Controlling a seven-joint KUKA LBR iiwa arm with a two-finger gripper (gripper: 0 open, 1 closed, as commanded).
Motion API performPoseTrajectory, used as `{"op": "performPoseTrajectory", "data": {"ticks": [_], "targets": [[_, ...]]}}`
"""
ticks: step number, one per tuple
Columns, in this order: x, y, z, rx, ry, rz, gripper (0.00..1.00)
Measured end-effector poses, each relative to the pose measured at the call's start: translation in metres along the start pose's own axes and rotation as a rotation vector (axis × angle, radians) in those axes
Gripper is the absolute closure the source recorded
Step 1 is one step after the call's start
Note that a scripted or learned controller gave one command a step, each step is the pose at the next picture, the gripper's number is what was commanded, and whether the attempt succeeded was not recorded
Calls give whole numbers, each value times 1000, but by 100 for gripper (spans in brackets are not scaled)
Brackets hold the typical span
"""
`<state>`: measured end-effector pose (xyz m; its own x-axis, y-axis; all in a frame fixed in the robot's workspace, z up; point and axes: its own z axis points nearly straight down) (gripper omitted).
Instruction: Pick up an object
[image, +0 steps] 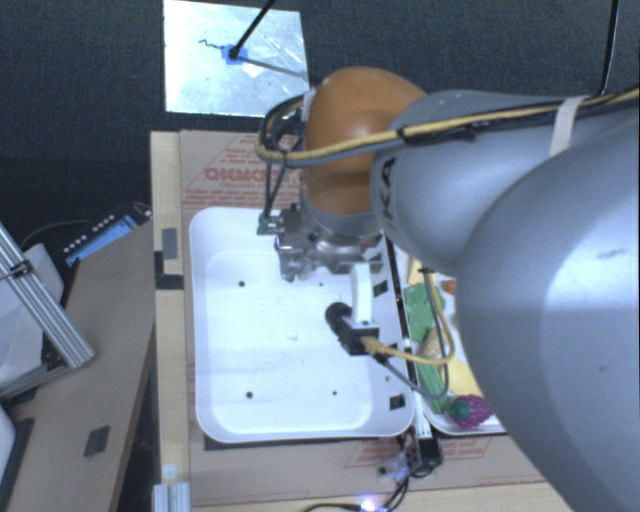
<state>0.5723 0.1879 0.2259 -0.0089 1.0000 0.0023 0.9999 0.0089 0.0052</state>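
Observation:
My gripper (292, 264) hangs over the far part of the left white bin (225, 400), close to its back wall. The orange wrist band (350, 120) and the grey arm (520, 230) rise behind it and cover most of the right bin. In the strip of the right bin that shows lie a green object (428, 328), a purple object (470, 408) near the front, and a bit of something orange (446, 287). Nothing shows between the gripper and the bin floor.
The bins rest on a cardboard sheet (215, 175) on the bench. A shiny foil sheet (235, 60) lies beyond the bench at the back. Metal rails (45, 320) and a dark device (100, 235) sit to the left, off the bench.

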Motion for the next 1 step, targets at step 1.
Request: {"op": "performPoseTrajectory", "data": {"ticks": [1], "targets": [[37,-28,-1,6,-2,4,100]]}}
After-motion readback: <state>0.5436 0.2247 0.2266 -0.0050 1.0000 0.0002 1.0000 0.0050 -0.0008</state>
